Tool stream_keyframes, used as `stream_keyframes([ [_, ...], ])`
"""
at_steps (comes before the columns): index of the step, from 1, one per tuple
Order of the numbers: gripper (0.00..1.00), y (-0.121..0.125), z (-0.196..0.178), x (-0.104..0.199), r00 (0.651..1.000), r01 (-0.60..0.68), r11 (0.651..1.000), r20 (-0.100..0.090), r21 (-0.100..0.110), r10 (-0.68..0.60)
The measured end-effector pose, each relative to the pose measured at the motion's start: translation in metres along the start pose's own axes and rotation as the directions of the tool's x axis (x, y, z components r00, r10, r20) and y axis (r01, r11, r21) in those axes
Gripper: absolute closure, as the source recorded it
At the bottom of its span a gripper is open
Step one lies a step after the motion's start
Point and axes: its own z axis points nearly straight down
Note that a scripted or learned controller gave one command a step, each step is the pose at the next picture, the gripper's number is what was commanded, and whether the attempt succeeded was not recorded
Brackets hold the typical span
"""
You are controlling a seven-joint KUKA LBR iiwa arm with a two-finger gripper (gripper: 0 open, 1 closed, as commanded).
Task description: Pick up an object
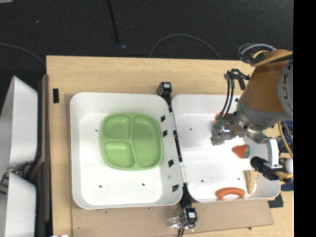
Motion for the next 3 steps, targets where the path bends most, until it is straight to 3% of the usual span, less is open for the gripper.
stream_keyframes([
  [2,1.0,0.042,-0.021,0.103,1.0,0.0,1.0,-0.001,0.0,0.0],
  [3,1.0,0.046,-0.032,0.162,1.0,0.002,1.0,-0.002,0.0,-0.002],
])
